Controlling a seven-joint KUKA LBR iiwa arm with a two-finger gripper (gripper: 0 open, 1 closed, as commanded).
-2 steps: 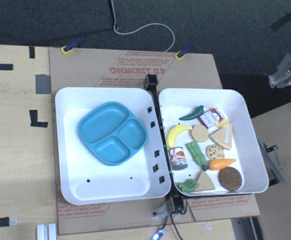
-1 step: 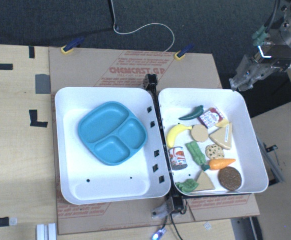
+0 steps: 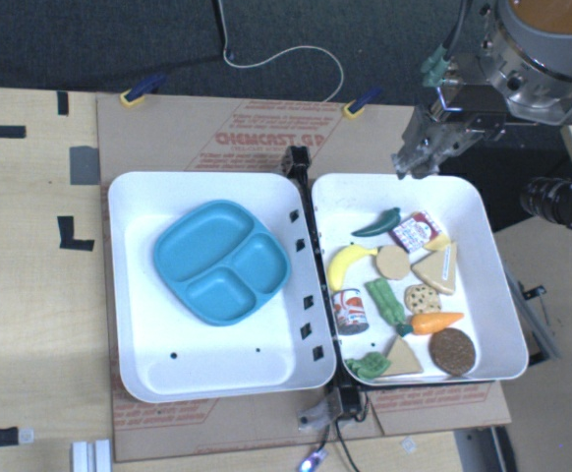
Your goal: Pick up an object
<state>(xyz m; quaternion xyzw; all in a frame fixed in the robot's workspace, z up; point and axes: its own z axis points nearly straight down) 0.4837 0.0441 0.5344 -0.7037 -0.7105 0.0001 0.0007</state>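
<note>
The arm (image 3: 537,28) comes in from the upper right, its orange band at the top edge. The pincer (image 3: 419,160) hangs over the far rim of the right bin (image 3: 497,264), near that bin's far left corner. Nothing sits between its fingers; whether they are spread or pressed together I cannot tell, as they blur against the dark body.

The right bin holds a heap of toy food, all well apart from the pincer. At the far side lies a green pepper (image 3: 376,223), just beside a red packet (image 3: 413,231). Nearer, a banana (image 3: 349,262) curves at the left, touching a tan round (image 3: 392,262). A wedge (image 3: 437,268) lies to the right of that round. Below come a can (image 3: 350,310), a green pod (image 3: 386,302), a cookie (image 3: 422,297) and a carrot (image 3: 435,322). At the near edge sit a brown disc (image 3: 453,351), a tan triangle (image 3: 404,358) and a green leaf (image 3: 369,366).

The left bin (image 3: 134,264) carries a blue plate (image 3: 221,261) with three compartments, tilted in the bin's middle.

Both bins rest on cardboard (image 3: 257,136) on the table (image 3: 30,293). A white cable (image 3: 266,57) loops at the far side.
</note>
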